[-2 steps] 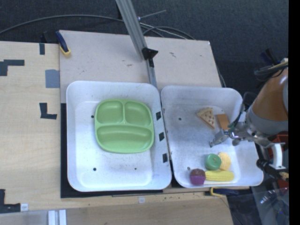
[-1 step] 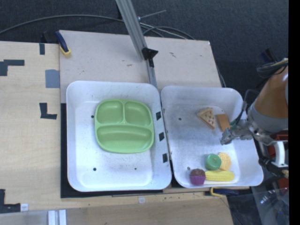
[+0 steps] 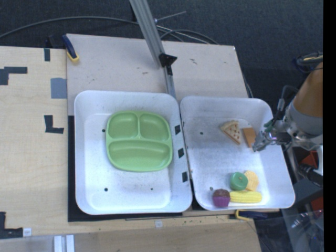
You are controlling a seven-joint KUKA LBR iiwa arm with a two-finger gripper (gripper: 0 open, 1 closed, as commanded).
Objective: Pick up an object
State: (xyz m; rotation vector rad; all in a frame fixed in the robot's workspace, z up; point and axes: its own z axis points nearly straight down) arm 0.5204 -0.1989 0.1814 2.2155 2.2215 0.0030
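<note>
- The arm (image 3: 310, 106) showed a broad orange band, rounded like a barrel, at the view's right side
- Below the orange sat a grey collar, smooth and slightly lighter along its lower rim
- The wrist section beneath was pale grey to silver, with darker joints breaking it into short blocks
- A small green spot glinted on the wrist housing, close to the metal parts
- The gripper (image 3: 261, 142) was a compact cluster of shiny metal and dark pieces, narrowing to a thin tip
- Dark cabling ran beside the arm, thin and looped, near the orange band's upper edge
- Fine detail such as screws was too small to make out
</note>
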